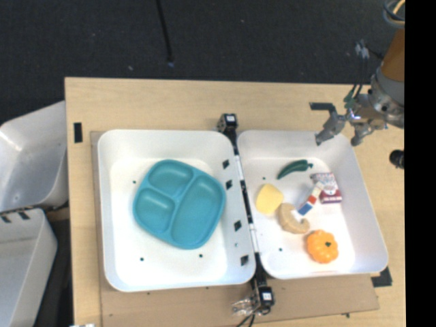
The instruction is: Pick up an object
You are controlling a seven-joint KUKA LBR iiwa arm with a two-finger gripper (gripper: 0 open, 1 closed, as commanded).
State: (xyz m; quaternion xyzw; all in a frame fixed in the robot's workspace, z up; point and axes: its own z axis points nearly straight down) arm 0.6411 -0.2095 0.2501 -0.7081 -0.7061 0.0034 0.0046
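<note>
While the hand [344, 131] hovers with fingers apart and empty over the right bin's [368, 213] far edge, the orange pumpkin [321, 246] near its front edge, probably light, rigid and smooth, invites a grip across its middle.

I see light wooden bench [157, 101] from above, at slant, dark floor around it. Two shallow white bins sit directly on bench, side by side, edges touching along centre line. Left bin [116, 251] covers left half of bench top; right bin [361, 251] covers right half. Small black clips [227, 122] sit at far end of seam between bins; another [263, 295] at near end. Small black marker [78, 133] lies on bench near left edge. Bare wood strip runs along far side.
</note>
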